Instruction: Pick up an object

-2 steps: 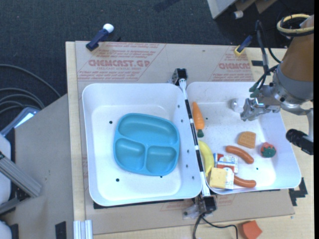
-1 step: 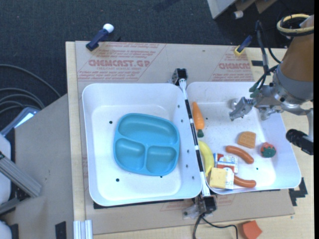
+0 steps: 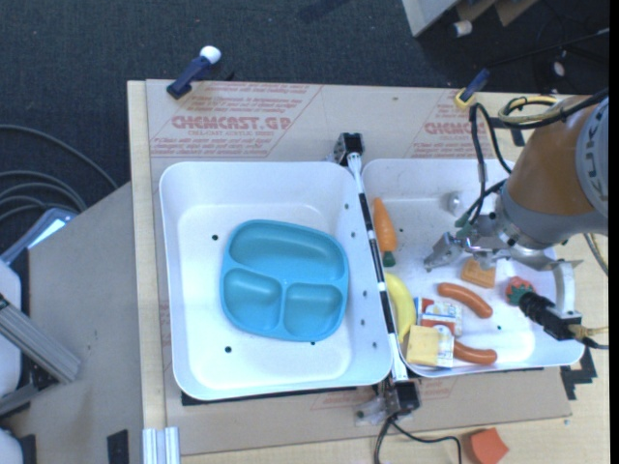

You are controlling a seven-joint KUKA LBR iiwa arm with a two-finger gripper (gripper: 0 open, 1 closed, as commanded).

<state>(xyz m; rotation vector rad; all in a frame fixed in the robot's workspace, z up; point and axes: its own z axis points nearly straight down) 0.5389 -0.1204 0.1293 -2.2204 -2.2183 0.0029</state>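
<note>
My gripper (image 3: 447, 249) hangs low over the middle of the right bin (image 3: 426, 177), with the grey and orange arm (image 3: 551, 177) reaching in from the right. Nothing shows held in it. Just right of it lies a small brown block (image 3: 478, 275). Below it are a sausage (image 3: 465, 299), a small red and white carton (image 3: 441, 315), a yellow cheese block (image 3: 426, 346) and a second sausage (image 3: 475, 355). An orange carrot (image 3: 385, 225) and a banana (image 3: 397, 300) lie along the bin's left wall. A strawberry (image 3: 519, 288) sits under the wrist.
The left bin (image 3: 184, 220) holds a blue divided plate (image 3: 285, 280). A small silver ball (image 3: 452, 201) rests near the right bin's back. A black clamp (image 3: 348, 147) sits where the bins meet. Cables trail beside the arm.
</note>
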